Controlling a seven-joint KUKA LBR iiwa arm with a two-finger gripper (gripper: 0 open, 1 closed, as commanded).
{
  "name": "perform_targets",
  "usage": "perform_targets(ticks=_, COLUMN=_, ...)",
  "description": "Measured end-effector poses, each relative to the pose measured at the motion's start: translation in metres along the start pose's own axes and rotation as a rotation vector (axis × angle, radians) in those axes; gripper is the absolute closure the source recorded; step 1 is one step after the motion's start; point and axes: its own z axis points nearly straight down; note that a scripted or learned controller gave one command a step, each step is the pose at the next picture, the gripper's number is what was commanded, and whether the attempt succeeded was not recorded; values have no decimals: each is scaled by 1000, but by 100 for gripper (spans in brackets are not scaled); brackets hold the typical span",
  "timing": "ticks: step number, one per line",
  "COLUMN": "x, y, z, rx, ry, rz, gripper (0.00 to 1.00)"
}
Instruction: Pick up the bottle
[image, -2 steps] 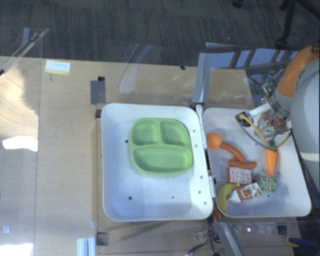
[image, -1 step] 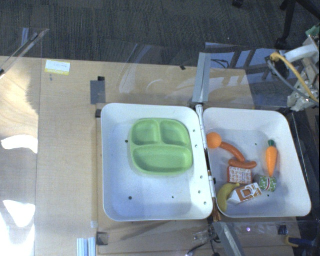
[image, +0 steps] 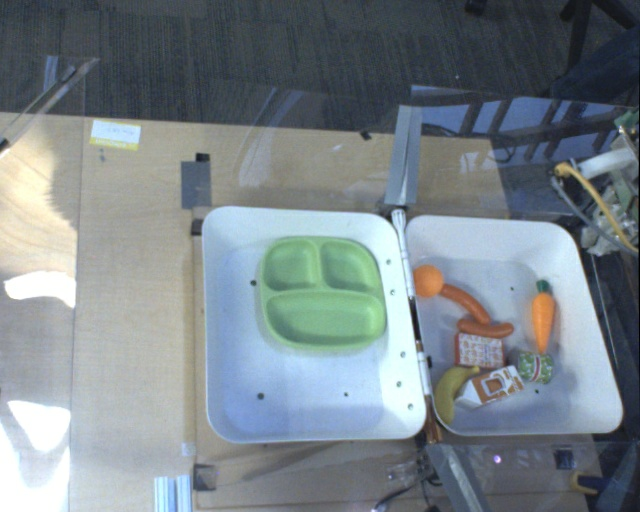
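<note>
On the overhead camera my pincer (image: 607, 225) hangs beside the right bin's (image: 480, 250) far corner, clear of the toys, and I cannot tell whether it is spread or pressed together. What I take for the bottle (image: 497, 384) lies flat, well down-left of the pincer. It is crowded between the banana (image: 450, 390) and a green toy (image: 535, 368), so I judge it leaves little room for a grasp.

White left bin (image: 300, 395) and white right bin (image: 570, 258) on a pale wood bench (image: 130, 300). Light green tray (image: 322, 296). Orange ball (image: 428, 282), orange-red sausage (image: 468, 301), orange carrot (image: 542, 318) with green top, red-and-tan grid-patterned waffle (image: 480, 350), yellow banana (image: 450, 392), brown-and-white carton (image: 497, 385), pink-mottled green item (image: 535, 367).
</note>
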Motion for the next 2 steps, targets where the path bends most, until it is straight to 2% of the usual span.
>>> perform_targets(ticks=1, x=-61, y=-56, z=64, rx=2, ry=-1, rz=0, gripper=100)
perform_targets(ticks=2, x=-9, y=-56, z=191, rx=4, ry=-3, rz=-2, gripper=100)
